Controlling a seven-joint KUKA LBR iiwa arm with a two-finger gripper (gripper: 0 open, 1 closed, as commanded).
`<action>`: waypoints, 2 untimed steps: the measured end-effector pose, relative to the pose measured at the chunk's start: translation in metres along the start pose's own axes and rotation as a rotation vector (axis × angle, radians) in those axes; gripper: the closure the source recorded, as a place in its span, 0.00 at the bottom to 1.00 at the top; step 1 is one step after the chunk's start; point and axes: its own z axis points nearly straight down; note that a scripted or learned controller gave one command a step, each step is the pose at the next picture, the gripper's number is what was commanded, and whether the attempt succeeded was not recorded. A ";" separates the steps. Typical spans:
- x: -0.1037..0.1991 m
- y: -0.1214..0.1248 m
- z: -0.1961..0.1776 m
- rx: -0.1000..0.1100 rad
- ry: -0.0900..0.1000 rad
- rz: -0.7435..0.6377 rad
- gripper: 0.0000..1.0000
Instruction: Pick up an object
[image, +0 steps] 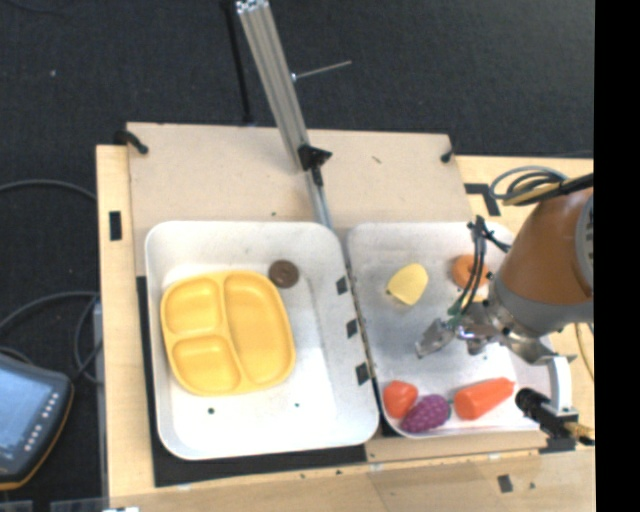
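Reading from the left, I see the left shallow white bin (160, 250) holding a yellow plastic divided tray with three compartments (228, 331) and, just beside the tray's far right corner, a small brown round disc (284, 273); nothing there is being worked on. Past the divider, the right shallow white bin (372, 245) carries the candidates for the pick: a pale yellow wedge-shaped piece (407, 284) toward the far side, a red rounded toy fruit (399, 398) and a purple bumpy grape-like cluster (428, 412) touching or nearly touching each other at the near edge, an orange-red carrot-shaped piece (484, 397) just to their right, and an orange ball-like object (463, 270) partly hidden behind the arm's cabling. The end effector (436, 340) hangs low over bare bin floor in the middle of this bin, between the yellow wedge and the near row of fruit, and I see nothing between its tips; I cannot tell from this slant whether it is spread or closed. I judge this as the approach step, with no object secured yet. Next I would have to commit to one target, most likely the wedge or the carrot piece since both lie apart from neighbours, centre over it, and descend squarely. The crowded near corner looks riskier to me.
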 end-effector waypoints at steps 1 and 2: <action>0.019 -0.009 0.064 0.006 0.001 0.003 0.00; 0.008 0.078 0.062 0.001 0.001 -0.005 0.00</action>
